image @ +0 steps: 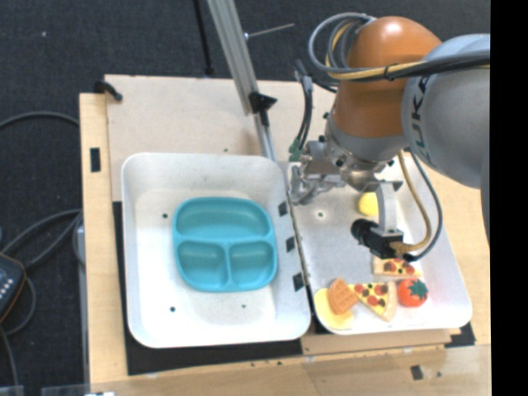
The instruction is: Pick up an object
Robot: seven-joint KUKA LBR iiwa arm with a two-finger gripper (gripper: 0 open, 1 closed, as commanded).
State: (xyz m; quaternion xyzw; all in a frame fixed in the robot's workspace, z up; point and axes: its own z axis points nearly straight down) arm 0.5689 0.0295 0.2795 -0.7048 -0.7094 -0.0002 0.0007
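Observation:
The arm's gripper hangs low over the far left corner of the right bin, close to the wall between the two bins. Several toy foods lie in that bin. A yellow piece sits just right of the gripper, partly hidden by the wrist. Along the near edge lie an orange pastry, a pizza slice, a red tomato-like toy and a small topped slice. I see nothing between the gripper's parts.
A teal divided plate rests in the middle of the left bin. A slanted metal rail rises behind the bins. The arm's bulk covers the far right of the right bin.

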